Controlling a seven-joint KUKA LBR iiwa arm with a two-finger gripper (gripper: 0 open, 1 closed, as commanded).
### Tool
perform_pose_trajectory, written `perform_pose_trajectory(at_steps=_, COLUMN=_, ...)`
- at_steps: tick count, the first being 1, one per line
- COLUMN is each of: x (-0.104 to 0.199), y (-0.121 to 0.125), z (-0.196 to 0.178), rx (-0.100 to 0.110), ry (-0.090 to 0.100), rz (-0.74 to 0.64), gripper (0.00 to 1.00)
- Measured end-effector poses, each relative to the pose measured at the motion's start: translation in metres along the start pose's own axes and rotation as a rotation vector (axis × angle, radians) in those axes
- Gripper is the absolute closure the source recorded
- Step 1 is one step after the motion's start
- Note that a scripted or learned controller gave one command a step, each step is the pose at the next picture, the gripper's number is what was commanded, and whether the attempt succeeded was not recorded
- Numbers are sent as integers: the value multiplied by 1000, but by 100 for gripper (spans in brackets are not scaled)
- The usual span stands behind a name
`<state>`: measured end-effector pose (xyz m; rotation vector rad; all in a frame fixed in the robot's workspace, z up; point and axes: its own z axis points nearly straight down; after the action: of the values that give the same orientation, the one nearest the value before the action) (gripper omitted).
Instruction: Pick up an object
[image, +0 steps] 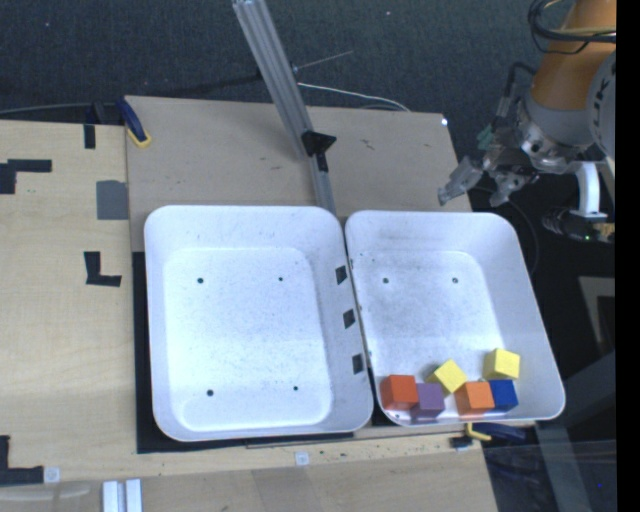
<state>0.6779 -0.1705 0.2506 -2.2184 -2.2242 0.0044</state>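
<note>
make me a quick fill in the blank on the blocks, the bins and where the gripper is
1. All the blocks lie in the ____ bin.
2. The blue block touches an ____ block on its left.
3. The purple block sits between two orange blocks, below a ____ block.
4. The gripper hangs past the right bin's ____ rim.

Missing words: right; orange; yellow; far

Blocks (452, 388) are crowding the right bin's (520, 250) near edge. Its speckled floor is lying open. A slanted pole (285, 90) is crossing behind the bins.
</note>
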Motion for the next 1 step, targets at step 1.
perform_pose_trajectory(at_steps=1, x=-4, y=2, z=68, rx=6, ry=1, rz=1, gripper=0)
